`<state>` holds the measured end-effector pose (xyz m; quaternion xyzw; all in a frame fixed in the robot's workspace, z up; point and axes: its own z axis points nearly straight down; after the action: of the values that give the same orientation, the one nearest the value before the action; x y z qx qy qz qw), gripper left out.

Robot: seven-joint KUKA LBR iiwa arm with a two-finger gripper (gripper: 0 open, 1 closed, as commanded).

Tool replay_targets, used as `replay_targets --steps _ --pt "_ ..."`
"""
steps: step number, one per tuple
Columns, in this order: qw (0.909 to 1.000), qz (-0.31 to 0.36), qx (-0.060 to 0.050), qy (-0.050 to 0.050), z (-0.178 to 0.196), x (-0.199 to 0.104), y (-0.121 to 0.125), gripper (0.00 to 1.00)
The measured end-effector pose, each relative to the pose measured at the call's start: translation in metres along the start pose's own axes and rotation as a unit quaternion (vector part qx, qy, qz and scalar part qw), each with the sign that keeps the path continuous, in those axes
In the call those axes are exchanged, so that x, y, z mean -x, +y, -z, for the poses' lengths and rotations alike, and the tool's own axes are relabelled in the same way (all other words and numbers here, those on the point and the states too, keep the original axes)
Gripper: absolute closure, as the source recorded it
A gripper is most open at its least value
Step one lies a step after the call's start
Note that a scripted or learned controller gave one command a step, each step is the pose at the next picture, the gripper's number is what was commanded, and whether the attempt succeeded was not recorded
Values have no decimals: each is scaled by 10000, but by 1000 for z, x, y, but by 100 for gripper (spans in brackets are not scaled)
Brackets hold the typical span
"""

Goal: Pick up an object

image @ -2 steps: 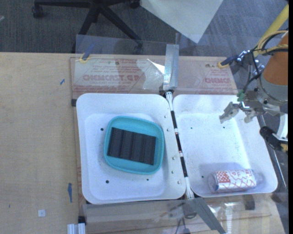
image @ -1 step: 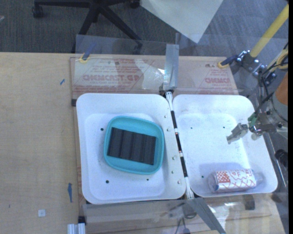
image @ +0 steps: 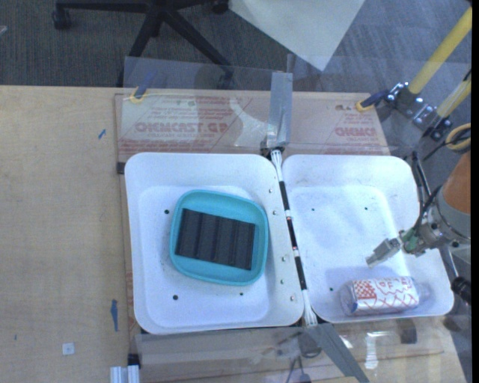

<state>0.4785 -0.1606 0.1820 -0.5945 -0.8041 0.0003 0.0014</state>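
White plastic bins are seen side by side on a tan wooden bench (image: pixel 52 224). In the left bin (image: pixel 146 299) a teal tray (image: pixel 218 236) is set, slightly rotated, roughly at the bin's centre. A dark ribbed insert (image: pixel 215 239) is held inside the tray, covering most of its floor.

In the right bin (image: pixel 337 202) a cylindrical package (image: pixel 380 295) with a red-and-white pattern is laid on its side near the front edge, toward the right corner. Its long axis runs roughly left to right, with a grey end cap facing left. Nothing else is touched by it except the bin floor.

The gripper (image: pixel 383 251) is seen entering from the right over the right bin, with the arm's orange band (image: pixel 460 191) visible at the frame's right edge. The gripper tip is placed just above and beside the package, apart from it; no contact can be confirmed. One grey finger (image: pixel 382 252) is seen pointing left and down. Whether it is released or clenched cannot be told from this view. Nothing is seen between the fingers.

Transparent sheeting with red lettering (image: pixel 183 127) is laid behind the bins. A black office chair base (image: pixel 150 22) is seen on the floor beyond the bench.
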Motion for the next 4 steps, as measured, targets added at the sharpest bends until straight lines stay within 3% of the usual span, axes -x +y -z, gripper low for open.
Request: replay_targets --steps 1,2,3,4 --pt "9958 908 71 -48 -54 -19 11 0" --pt "9875 1573 90 -58 -50 -18 12 0" --pt "9771 2125 116 -85 -92 -33 19 0" --pt "9770 2126 114 -84 -92 -33 19 0"
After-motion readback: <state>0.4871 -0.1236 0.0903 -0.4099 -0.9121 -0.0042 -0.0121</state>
